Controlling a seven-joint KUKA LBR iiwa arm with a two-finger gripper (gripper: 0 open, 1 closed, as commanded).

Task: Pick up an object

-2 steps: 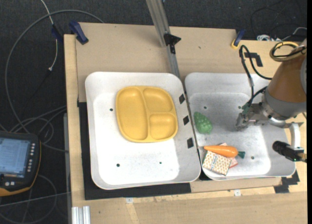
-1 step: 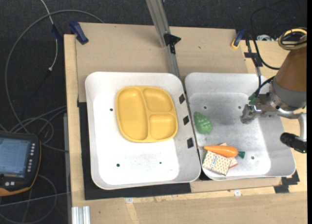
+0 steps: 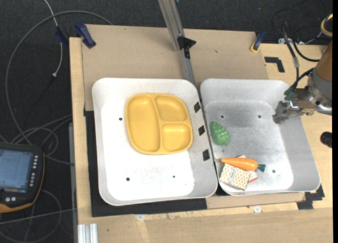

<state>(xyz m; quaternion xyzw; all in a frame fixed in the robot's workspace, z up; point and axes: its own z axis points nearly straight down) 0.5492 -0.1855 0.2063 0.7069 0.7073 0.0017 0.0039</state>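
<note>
In the right bin (image 3: pixel 285 147) lie a green bumpy toy vegetable (image 3: pixel 219 133) near its left wall, an orange carrot (image 3: pixel 240 163) with a green tip at the front, and a small tan patterned packet (image 3: pixel 235 176) on a white plate at the front edge. My gripper (image 3: pixel 281 112) hangs at that bin's right side, over its upper right part, well apart from all three objects. Nothing shows between its fingers.
The left bin (image 3: pixel 105 147) holds a yellow three-compartment tray (image 3: pixel 158 122). A metal pole (image 3: pixel 171 15) rises from behind the bins' junction. Blue and yellow clamps sit at the bench's back corners. A handheld pendant (image 3: pixel 18 176) lies at the far left.
</note>
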